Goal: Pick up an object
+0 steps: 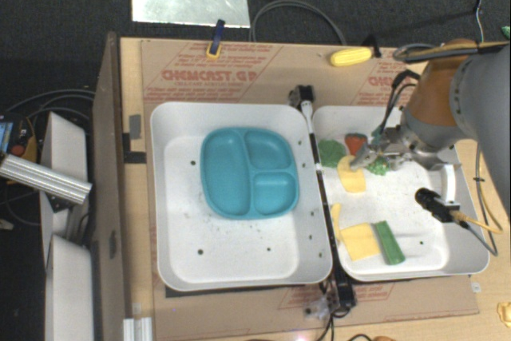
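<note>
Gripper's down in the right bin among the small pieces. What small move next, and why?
Probably a short straight lift to test the pick. The gripper sits low in the right bin, crowded by a yellow block, a small green piece and a red piece; whether anything is grasped can't be seen.

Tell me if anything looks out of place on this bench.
One thing: a yellow banana-shaped toy lies on the bench behind the right bin, outside both bins. Otherwise nothing looks spilled or damaged.
</note>
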